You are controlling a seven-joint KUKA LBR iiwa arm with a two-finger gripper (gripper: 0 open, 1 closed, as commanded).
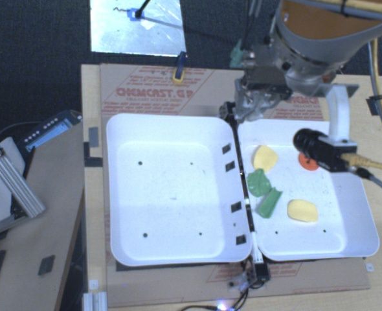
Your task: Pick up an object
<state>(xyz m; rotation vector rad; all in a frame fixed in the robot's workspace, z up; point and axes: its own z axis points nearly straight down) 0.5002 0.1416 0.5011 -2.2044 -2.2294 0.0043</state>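
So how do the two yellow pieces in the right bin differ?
The upper yellow piece lies nearer the bin divider, just above the green pieces; the lower yellow piece lies farther right, toward the bin's near side. The upper one looks taller and rounder, the lower one wider and flatter. Both are pale yellow, lying loose in the right bin.

You lose the grey arm with its orange band [327, 11] past the top edge; its gripper [259, 105] is a blur above the bins' far rims; the small orange round piece [307, 162] sits half hidden behind a black cylindrical fitting [317, 148].
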